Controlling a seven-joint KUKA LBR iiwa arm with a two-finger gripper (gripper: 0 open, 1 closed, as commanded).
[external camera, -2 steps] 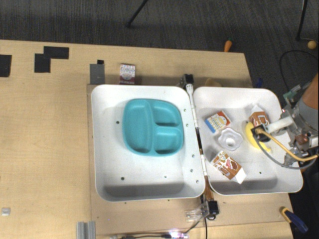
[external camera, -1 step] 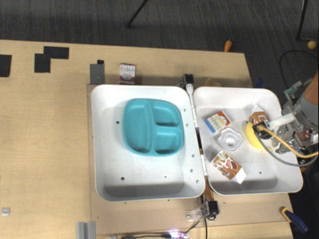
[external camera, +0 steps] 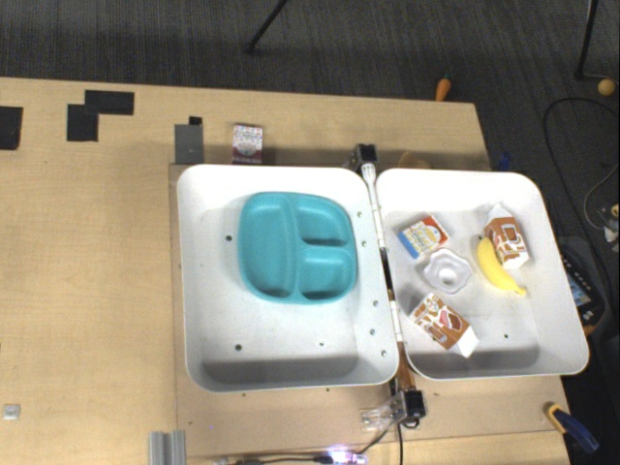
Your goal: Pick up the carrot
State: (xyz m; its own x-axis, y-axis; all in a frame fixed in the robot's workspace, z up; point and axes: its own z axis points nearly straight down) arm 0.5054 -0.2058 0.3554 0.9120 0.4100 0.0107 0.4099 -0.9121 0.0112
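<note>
The pose of the arm and its wrist cannot be told from the camera view, nor can the state of the claw.

left bin [external camera: 203, 289]: teal tray [external camera: 295, 247] centred; margins free | right bin [external camera: 552, 356]: crowded
</note>
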